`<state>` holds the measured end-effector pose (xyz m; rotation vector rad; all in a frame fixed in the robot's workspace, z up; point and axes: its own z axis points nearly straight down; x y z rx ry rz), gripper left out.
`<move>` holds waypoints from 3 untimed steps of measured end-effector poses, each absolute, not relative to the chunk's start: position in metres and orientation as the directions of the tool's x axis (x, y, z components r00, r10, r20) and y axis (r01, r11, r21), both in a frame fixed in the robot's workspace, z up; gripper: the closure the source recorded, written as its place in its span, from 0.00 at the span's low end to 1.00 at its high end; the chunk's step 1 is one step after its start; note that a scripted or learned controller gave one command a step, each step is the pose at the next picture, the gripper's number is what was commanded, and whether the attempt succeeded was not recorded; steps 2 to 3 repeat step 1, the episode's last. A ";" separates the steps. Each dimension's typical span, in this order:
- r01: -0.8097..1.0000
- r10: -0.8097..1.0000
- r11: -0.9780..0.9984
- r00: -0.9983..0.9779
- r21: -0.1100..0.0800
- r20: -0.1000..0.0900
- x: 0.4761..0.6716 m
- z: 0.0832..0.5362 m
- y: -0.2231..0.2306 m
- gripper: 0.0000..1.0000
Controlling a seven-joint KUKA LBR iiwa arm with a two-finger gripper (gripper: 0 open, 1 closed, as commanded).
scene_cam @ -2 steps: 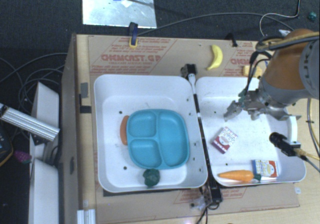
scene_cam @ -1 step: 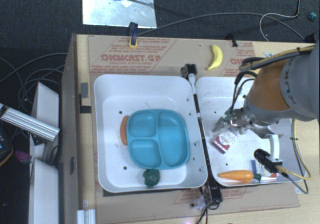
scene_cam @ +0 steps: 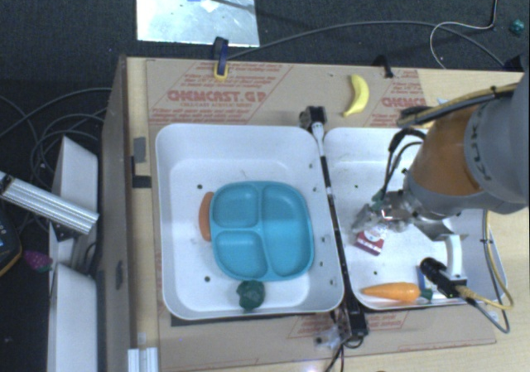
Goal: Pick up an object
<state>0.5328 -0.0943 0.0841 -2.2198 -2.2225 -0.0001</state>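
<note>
On cardboard bench (scene_cam: 248, 87), white bins (scene_cam: 175, 221); dark carpet (scene_cam: 58, 22) around; end effector (scene_cam: 374, 219) opening unclear.

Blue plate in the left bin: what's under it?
An orange piece pokes out at the blue plate's left rim; how far it runs underneath, and anything else there, is covered.

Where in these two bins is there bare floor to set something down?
Left bin: a bare strip along the far wall beyond the blue divided plate, and the near-left corner beside the green toy. Right bin: its far-left corner. It is crowded around the gripper, the red-and-white item and the carrot.
</note>
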 end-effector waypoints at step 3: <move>1.000 1.000 0.002 -0.002 0.002 0.001 0.534 0.094 -0.094 1.00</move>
